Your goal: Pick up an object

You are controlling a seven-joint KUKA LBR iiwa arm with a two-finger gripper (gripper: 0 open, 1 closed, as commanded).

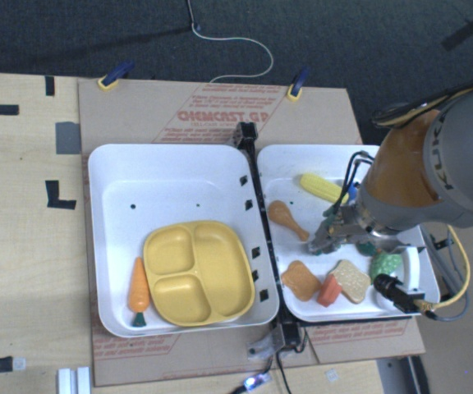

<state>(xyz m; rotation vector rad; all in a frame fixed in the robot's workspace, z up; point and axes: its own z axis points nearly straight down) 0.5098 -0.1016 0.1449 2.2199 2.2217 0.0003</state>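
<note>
Grey tool (325,238) sat low in right bin (279,169) beside drumstick (288,218); I couldn't tell its state.

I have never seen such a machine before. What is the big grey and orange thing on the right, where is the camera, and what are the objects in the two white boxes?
The grey and orange thing is a robot arm. It reaches in from the right, and at its end it carries a gripper with two fingers. The camera is fixed above the bench and looks down at a slant.

The left bin holds a yellow divided plate and, beside it, a toy carrot. The right bin holds toy food: a corn cob, a chicken drumstick, an orange-brown piece, a red piece, a slice of bread and something green.

The gripper is low in the right bin, near the drumstick. I see no object between its fingers, so nothing seems picked up yet.
</note>
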